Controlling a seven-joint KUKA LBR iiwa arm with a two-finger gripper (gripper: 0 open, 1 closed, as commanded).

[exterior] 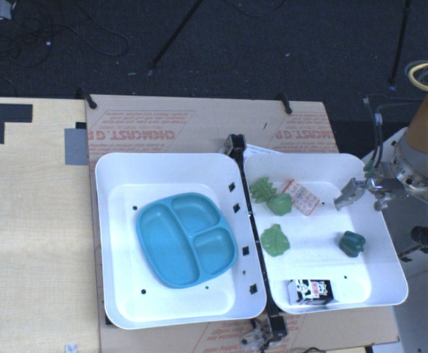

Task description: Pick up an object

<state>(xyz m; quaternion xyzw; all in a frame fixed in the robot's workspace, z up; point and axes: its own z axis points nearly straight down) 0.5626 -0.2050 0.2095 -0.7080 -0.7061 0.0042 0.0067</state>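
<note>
Two white bins sit on the desk. The left bin (118, 197) holds one blue tray (184, 237). The right bin (379, 271) holds three green pieces (276, 240), one dark green pepper (351, 243), a packet (303, 198) and a small box (311, 291). The tool (350, 195) hovers over the right bin's far right part, reaching in from the right, fingers apart and empty.

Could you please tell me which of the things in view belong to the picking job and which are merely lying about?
Belonging to the job:
- gripper, over the right white bin
- dark green block
- two light green leafy lumps
- red and white packet
- black and white carton

Lying about:
- blue plastic divided tray in the left white bin
- brown cardboard sheet beneath
</note>
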